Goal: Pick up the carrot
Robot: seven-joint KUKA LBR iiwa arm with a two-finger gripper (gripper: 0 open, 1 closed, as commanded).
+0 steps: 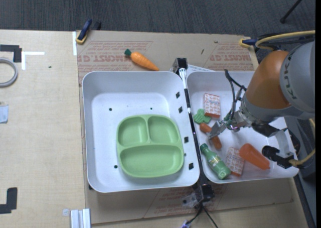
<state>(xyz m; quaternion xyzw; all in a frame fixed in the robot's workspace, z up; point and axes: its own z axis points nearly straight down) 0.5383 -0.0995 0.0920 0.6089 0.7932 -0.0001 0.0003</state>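
Carrot (142, 60) with green top lying on the cardboard behind the left bin (95, 136), well apart from the gripper (216, 130), gripper low in the right bin (281, 174) above small orange items, finger state cannot be told, green divided plate (150, 146) in left bin.

arm (281, 84): cut off by the right edge
right bin (220, 79): far side hidden under the arm
pincer (216, 130): finger gap too small to tell

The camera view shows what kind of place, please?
Probably a robot test bench in a lab: two white bins on cardboard, toy food such as a carrot and a green divided plate, and a grey-and-orange arm reaching in.
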